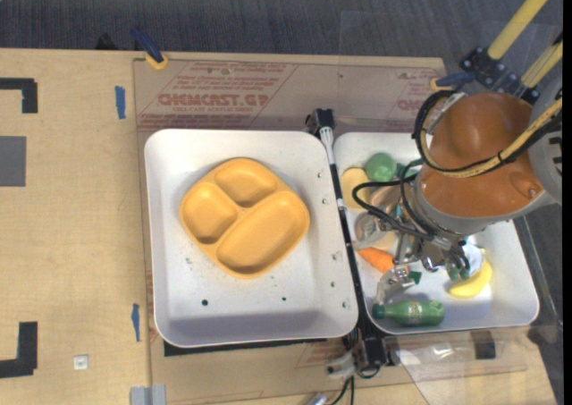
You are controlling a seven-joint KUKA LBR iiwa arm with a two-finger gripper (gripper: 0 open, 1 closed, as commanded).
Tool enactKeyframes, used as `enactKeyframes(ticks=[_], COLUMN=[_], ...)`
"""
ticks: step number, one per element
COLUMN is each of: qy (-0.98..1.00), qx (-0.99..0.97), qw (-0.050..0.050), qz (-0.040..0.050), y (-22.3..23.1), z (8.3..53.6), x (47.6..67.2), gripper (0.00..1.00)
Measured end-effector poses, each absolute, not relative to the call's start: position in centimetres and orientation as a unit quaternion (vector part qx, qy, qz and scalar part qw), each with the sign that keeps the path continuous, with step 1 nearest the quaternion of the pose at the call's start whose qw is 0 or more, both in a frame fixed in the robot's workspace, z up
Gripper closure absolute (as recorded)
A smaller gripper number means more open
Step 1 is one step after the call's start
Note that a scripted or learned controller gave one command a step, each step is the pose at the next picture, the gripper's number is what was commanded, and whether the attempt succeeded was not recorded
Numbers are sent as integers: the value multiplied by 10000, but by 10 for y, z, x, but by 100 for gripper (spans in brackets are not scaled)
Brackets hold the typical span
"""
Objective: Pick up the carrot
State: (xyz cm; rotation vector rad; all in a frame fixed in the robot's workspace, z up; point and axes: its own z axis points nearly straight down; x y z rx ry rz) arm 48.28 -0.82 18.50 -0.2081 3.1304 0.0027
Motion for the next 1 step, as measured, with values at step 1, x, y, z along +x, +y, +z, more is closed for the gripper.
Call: enactKeyframes(ticks=[1], qy=[10000], qx=[-78], qw=[29], qz=[2], y=[-42], z=[185], x=[485], gripper=[0])
